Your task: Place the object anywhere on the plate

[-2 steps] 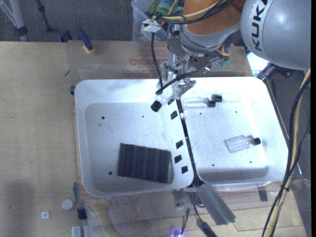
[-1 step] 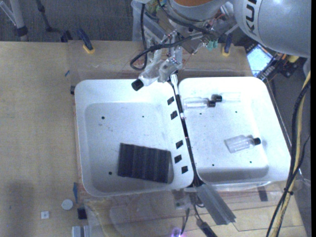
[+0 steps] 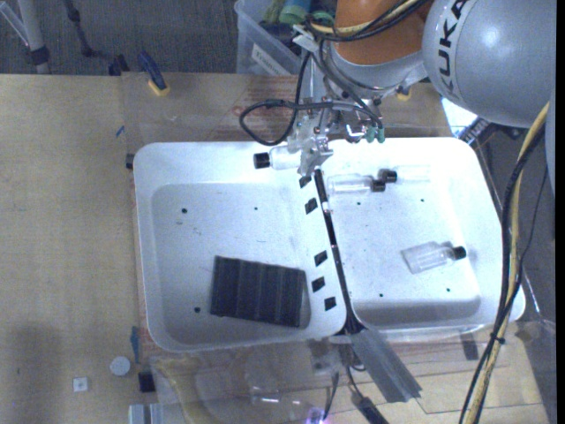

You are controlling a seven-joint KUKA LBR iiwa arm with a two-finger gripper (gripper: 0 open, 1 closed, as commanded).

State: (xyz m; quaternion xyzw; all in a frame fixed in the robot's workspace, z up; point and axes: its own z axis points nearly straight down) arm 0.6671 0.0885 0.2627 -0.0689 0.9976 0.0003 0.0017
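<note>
Below, tan bench (image 3: 62, 237), white bins (image 3: 221, 215), dark plate (image 3: 256, 291), grey floor (image 3: 132, 16).

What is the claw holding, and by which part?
It cannot be told. The claw sits over the far end of the shared bin rim; both clear plastic black-capped vials lie apart from it.

My arm (image 3: 494, 42) wears a smooth grey shell with a soft sheen, and its orange band (image 3: 375, 11) looks glossy. The left bin (image 3: 221, 219) and right bin (image 3: 388, 237) are smooth white plastic that catches the light. The plate (image 3: 258, 291), lower centre, is dark, matt and ribbed. The vial (image 3: 427, 256) at right looks like clear plastic with a black cap. The desk (image 3: 62, 193) looks like pale, matt wood.
</note>
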